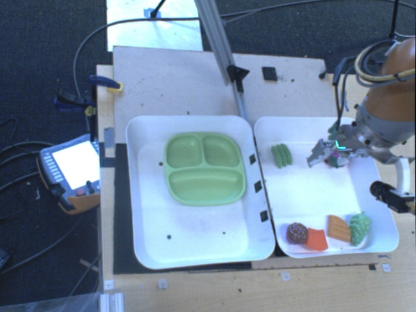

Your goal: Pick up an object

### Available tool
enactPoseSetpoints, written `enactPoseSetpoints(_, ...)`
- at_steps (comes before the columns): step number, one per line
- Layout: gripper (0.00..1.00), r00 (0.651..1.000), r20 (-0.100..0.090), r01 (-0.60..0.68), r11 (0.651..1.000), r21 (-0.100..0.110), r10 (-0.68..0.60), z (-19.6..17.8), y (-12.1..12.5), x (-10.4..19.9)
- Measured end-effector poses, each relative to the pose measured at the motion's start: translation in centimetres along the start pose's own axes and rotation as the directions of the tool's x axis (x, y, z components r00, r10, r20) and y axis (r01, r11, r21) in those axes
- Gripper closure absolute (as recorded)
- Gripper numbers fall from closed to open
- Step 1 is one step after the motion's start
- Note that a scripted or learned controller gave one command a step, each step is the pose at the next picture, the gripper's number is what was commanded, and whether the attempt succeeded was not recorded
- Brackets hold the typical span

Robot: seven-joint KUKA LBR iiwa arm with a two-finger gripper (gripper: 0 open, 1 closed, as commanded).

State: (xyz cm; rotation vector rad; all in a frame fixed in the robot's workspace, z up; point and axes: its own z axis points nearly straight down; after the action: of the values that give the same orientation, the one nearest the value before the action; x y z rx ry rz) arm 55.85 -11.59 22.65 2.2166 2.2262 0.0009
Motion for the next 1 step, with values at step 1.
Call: enactPoseSetpoints(1,0.0,1.0,0.0,0.0,1.0,-0.001,0.0,-0.05,0.04,0.0)
